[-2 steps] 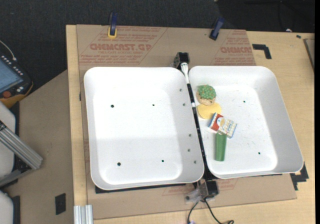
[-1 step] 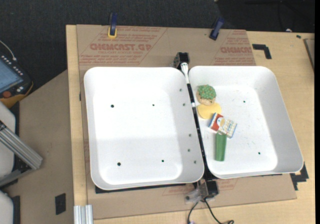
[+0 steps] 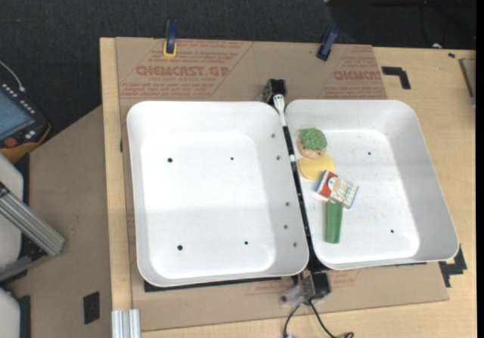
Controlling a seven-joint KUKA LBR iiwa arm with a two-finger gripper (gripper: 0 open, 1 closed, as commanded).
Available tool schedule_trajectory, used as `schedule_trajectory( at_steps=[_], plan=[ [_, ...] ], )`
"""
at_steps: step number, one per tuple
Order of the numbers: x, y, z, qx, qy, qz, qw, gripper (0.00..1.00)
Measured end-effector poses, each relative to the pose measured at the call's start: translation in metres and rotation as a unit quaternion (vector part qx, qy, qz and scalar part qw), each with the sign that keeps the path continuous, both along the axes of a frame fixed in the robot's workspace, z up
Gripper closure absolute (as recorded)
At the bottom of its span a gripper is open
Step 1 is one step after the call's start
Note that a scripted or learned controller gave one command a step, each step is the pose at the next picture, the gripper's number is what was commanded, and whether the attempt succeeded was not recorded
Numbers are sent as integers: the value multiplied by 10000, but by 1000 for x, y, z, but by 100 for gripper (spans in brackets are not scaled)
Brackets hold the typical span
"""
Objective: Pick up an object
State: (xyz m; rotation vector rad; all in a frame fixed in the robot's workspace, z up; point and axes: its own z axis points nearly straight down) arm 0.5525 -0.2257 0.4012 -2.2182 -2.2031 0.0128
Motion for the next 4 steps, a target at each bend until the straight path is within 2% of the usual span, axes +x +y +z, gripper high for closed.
schedule_trajectory(
  at_steps=[1, 2, 3, 4],
  plan=[
    [-4, 1, 53, -46, -121, 35, 9999, 100],
    [36, 3, -50, -14, -50, 45, 10000, 100],
    [75, 73, -13, -25, -122, 79, 9999, 100],
    [10, 98, -63, -13, -45, 34, 10000, 100]
  ],
)
